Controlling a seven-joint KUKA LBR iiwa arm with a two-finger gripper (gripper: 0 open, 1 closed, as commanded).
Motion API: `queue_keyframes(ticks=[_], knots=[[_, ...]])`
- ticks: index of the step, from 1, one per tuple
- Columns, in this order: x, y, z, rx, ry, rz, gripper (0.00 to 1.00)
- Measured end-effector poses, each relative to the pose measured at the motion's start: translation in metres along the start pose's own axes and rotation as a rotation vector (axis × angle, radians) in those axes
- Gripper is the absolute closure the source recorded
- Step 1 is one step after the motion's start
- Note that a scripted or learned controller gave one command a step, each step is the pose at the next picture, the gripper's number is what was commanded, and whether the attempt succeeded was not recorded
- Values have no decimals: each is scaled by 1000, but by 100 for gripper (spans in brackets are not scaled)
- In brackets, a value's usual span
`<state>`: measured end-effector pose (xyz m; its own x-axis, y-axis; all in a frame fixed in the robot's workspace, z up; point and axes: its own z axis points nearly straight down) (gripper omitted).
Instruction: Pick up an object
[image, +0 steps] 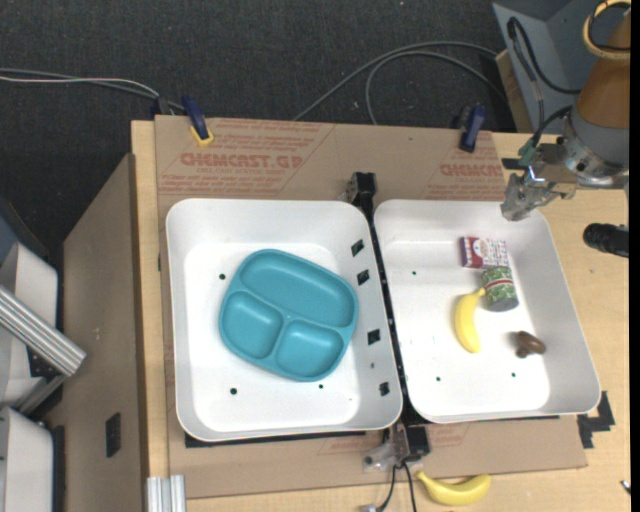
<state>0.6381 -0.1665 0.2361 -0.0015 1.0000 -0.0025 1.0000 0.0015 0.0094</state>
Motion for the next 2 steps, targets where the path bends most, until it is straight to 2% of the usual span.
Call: queue_keyframes(ticks=[1,2], knots=[[-3,-6,-61,0,0,0,100],[42,-11,-47,12,5,-4,100]])
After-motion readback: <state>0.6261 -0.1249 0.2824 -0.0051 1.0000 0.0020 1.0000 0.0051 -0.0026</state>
